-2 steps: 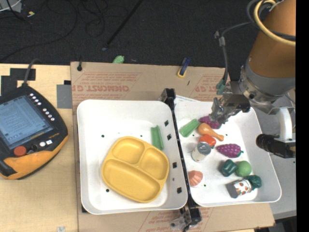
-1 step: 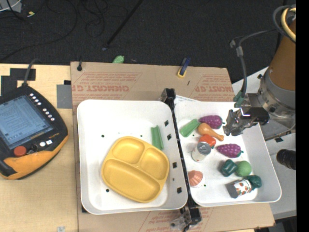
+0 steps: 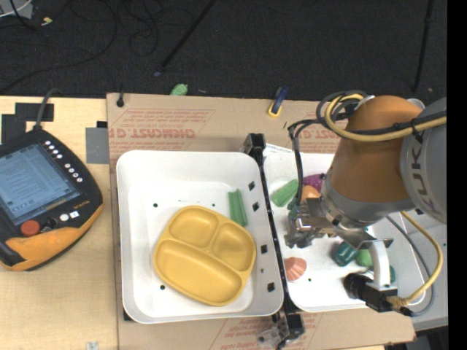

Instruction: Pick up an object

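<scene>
The arm's gripper (image 3: pixel 300 228) hangs low in the right bin (image 3: pixel 321 297), near its left wall; I cannot tell its state. Around it lie a green piece (image 3: pixel 284 192), a purple object (image 3: pixel 314 181), an orange-pink shell-like toy (image 3: pixel 295 269) and a teal object (image 3: pixel 344 254). The left bin (image 3: pixel 146 173) holds a yellow divided plate (image 3: pixel 204 254) and a green stick (image 3: pixel 237 207).

purple object (image 3: pixel 315 181): mostly behind arm | teal object (image 3: pixel 344 253): partly covered | claw (image 3: pixel 300 228): state unclear

We see the arm (image 3: pixel 379 159) over the right bin (image 3: pixel 321 297) — a yellow tray (image 3: pixel 204 254) and green stick (image 3: pixel 237 208) in the left bin (image 3: pixel 146 173).
</scene>
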Robot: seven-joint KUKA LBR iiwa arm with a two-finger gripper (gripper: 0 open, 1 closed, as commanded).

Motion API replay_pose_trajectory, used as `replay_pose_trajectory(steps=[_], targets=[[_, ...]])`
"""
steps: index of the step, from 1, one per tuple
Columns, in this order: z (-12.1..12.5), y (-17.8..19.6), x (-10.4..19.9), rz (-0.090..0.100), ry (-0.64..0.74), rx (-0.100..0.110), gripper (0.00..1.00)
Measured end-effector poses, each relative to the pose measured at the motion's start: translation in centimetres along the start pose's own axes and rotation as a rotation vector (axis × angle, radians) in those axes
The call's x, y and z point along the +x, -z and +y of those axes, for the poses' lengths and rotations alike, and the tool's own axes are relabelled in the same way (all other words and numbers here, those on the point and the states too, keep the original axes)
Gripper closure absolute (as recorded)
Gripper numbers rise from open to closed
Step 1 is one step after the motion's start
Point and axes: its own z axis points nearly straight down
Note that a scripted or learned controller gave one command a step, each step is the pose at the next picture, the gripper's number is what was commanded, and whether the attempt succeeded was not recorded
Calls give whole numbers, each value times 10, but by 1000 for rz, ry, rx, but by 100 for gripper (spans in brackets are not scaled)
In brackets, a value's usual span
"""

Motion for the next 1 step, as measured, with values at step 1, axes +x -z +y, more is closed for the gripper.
replay_pose_trajectory(steps=[1], targets=[[2, 17, -4, 0, -5, -11, 100]])
